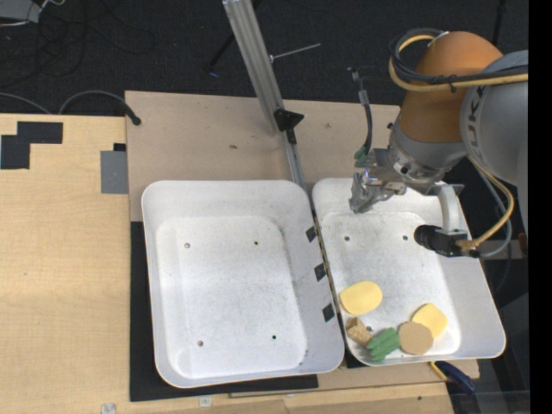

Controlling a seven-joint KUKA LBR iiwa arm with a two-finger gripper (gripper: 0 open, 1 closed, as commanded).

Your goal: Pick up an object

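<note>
You cannot tell the opening of the two-finger metal gripper (366,196), which hangs over the upper part of the right shallow white bin (483,304). The yellow oval object (360,297) lies lower in that bin, well apart from the gripper. The left shallow white bin (164,231) adjoins it.

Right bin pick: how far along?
Done: nothing lifted. The yellow piece, tan disc and green item all lie at the near end of the right bin. In hand: gripper sits over the bin's far end, apart from them. Left: approach, grasp, lift.
</note>
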